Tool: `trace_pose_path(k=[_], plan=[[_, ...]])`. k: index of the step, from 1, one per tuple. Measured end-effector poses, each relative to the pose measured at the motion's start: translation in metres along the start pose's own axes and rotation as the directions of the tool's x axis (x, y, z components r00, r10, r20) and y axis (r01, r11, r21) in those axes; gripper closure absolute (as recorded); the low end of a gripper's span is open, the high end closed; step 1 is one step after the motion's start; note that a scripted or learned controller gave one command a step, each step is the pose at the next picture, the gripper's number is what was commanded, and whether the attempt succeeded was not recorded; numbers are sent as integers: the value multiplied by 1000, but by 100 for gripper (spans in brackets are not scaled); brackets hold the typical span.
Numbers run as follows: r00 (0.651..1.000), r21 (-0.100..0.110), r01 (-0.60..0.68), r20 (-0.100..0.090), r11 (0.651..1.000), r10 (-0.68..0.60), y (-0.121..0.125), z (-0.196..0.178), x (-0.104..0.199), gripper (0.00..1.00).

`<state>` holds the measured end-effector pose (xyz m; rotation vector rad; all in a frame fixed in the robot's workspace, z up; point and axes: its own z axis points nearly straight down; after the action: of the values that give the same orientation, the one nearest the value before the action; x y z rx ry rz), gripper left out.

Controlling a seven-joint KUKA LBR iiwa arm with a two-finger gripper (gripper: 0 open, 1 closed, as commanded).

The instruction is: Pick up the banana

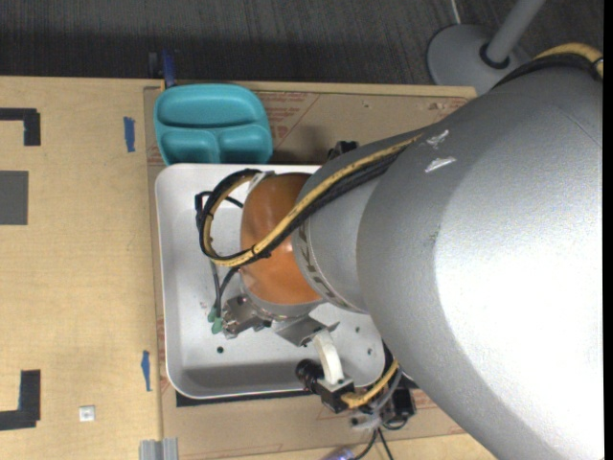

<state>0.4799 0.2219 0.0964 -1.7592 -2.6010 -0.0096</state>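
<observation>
My grey arm [460,247] comes in from the right and bends down over the white bin [182,286]. The orange band [273,247] above the wrist hangs over the bin's middle. Under the band, the gripper's grey body [251,316] points down at the bin floor near the front. A black and yellow cable loop [215,223] hangs beside the wrist. The arm and wrist cover the bin's middle and right, hiding whatever lies beneath. The bare strip of floor along the bin's left side is plain white.
A teal plastic tray [213,125] stands just behind the bin's back rim. The bin rests on a brown cardboard bench top [77,257] with black marks and blue tape. A grey round stand base [471,54] sits on the dark floor at the back right.
</observation>
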Motion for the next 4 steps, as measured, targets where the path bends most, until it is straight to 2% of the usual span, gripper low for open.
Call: trace_pose_path(k=[4], plan=[[1000, -6, -4, -1, 1000, 4, 2, -39, 2, 100]])
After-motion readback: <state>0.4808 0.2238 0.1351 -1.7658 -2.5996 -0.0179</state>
